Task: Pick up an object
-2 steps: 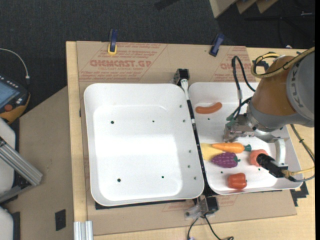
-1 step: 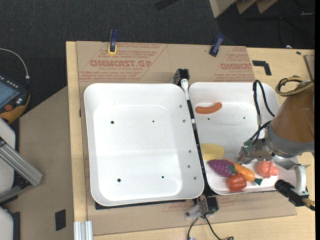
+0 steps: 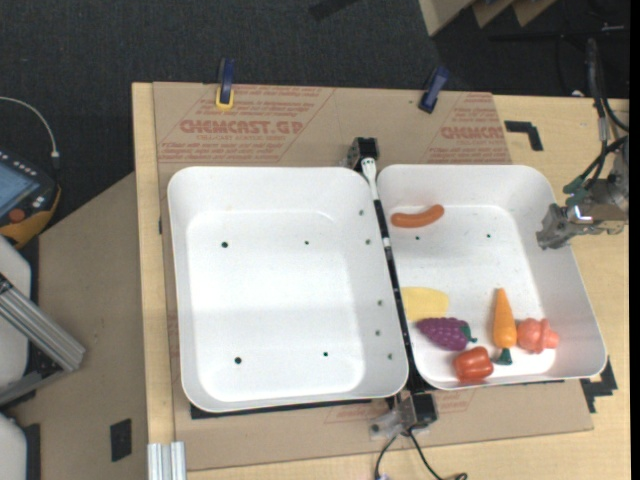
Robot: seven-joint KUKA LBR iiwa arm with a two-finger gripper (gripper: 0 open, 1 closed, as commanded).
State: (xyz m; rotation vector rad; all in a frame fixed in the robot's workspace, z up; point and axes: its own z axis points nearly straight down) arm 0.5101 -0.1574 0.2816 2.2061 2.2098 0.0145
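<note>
Two white bins are set side by side: left bin (image 3: pixel 270 288), right bin (image 3: pixel 540 268). Held in the right bin are a sausage (image 3: pixel 416 216), yellow piece (image 3: pixel 424 300), purple grapes (image 3: pixel 445 331), red pepper (image 3: pixel 474 364), carrot (image 3: pixel 502 317) and orange-red fruit (image 3: pixel 536 335). The gripper (image 3: pixel 556 226) is seen at the right rim; its state cannot be told.

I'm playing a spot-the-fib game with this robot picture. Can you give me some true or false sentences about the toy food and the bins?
1. All the toy food lies in the right bin. True.
2. The sausage lies next to the carrot. False: it lies apart, near the bin's far side.
3. The purple grapes lie beside the yellow piece. True.
4. The gripper holds the red pepper. False: the pepper lies in the bin, near its front edge.
5. The tomato sits in the left bin. False: right bin, by the carrot.
</note>
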